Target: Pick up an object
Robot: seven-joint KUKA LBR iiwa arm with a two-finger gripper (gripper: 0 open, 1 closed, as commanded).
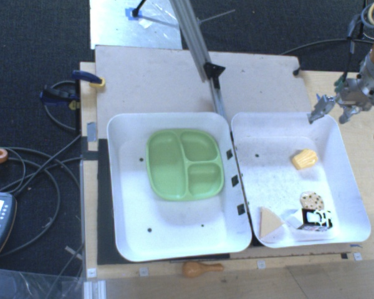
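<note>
The right bin (343,143) holds a yellow corn-like piece (304,159), a speckled cookie (311,200), a small black-and-white object (316,218) and a tan wedge (270,222). My gripper (333,109) hangs over that bin's far right rim, above and to the right of the yellow piece. It is open, with nothing between its fingers. In the left bin (128,210) lies a green divided plate (186,164).
A slanted metal pole (193,33) comes down to the gap between the bins. A blue and yellow clamp (81,80) and cables (43,173) lie off the bench's left side. A wooden pear-shaped piece (202,268) rests at the front edge.
</note>
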